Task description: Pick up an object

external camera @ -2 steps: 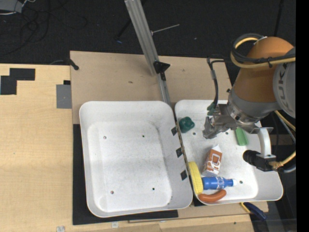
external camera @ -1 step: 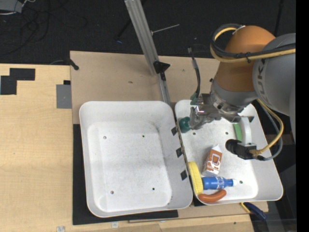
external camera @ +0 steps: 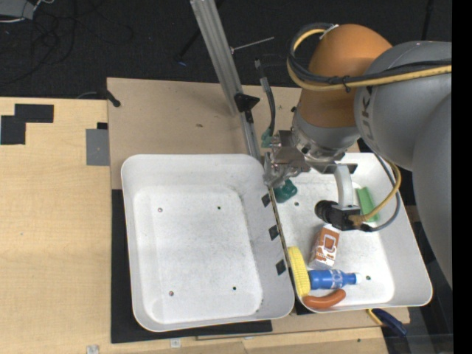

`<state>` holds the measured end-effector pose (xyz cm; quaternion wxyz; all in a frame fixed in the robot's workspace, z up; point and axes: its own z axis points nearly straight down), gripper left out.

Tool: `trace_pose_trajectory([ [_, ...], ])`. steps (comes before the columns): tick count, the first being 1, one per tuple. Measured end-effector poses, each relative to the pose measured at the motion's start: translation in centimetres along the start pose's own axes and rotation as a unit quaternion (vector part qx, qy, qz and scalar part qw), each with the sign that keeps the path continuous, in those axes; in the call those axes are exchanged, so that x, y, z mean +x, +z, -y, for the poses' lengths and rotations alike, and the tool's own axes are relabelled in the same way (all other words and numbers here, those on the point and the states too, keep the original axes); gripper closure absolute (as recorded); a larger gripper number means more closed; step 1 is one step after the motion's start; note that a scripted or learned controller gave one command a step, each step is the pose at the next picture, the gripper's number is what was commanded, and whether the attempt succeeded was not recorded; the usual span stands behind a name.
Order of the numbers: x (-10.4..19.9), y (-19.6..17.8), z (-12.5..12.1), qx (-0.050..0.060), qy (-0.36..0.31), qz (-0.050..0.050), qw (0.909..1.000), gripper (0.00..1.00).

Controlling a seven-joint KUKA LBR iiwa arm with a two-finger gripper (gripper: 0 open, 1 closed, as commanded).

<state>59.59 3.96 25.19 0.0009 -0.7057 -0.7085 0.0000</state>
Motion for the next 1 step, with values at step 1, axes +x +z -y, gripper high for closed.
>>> trace_pose_trajectory([
  [1, 4.49, 1.84, -2.34, 0.001, 0.000, 0.000, 1.0000, 1.00],
])
